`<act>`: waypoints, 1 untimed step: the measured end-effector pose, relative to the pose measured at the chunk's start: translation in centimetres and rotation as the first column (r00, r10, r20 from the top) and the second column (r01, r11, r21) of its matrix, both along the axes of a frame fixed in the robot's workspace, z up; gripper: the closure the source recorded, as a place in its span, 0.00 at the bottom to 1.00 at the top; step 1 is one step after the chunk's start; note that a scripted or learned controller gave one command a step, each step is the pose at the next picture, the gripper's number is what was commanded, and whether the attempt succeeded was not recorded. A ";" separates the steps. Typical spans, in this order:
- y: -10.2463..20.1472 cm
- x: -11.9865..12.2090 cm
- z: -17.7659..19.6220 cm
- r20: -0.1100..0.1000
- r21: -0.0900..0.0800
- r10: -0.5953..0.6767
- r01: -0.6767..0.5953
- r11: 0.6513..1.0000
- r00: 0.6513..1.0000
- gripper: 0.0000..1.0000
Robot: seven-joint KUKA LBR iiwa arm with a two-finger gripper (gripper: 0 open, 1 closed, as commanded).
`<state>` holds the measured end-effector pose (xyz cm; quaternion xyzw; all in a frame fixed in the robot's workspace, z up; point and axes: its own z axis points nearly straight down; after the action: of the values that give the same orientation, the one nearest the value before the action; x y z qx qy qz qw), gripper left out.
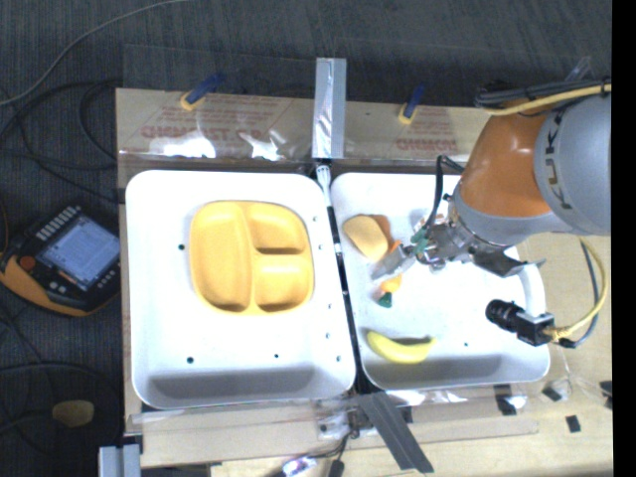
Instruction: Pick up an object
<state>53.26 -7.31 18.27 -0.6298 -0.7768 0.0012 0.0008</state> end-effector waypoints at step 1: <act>-2.9 2.8 -9.4 0.014 -0.003 0.094 -0.094 0.996 0.995 0.00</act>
<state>56.09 -10.19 8.89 -0.5926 -0.8055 -0.0025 -0.0055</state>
